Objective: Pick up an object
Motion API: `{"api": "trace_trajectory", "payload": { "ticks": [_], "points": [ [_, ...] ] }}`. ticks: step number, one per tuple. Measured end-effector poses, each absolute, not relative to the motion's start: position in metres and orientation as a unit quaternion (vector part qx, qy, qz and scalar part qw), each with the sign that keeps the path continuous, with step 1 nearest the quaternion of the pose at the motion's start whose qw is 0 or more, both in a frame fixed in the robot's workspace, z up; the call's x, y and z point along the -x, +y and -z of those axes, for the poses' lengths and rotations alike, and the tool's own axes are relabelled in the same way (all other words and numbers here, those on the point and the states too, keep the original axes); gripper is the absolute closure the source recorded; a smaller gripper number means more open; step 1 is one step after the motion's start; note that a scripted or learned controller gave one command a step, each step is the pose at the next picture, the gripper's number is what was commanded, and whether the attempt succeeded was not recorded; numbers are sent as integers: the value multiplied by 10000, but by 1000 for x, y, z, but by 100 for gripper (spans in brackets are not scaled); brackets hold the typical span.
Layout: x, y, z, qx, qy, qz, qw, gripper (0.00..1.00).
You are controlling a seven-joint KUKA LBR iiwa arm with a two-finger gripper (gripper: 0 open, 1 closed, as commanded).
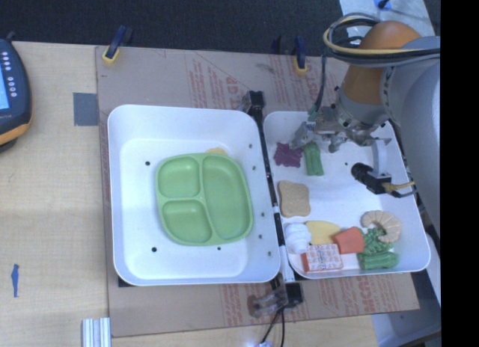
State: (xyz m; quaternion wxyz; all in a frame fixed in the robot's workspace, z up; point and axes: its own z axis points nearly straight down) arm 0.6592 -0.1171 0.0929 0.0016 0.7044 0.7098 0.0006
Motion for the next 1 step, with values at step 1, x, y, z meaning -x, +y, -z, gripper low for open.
{"api": "trace_trajectory", "payload": {
  "ticks": [1],
  "points": [
    [-656,-216,-132,-7083,7059,15,28,0]
  ]
}}
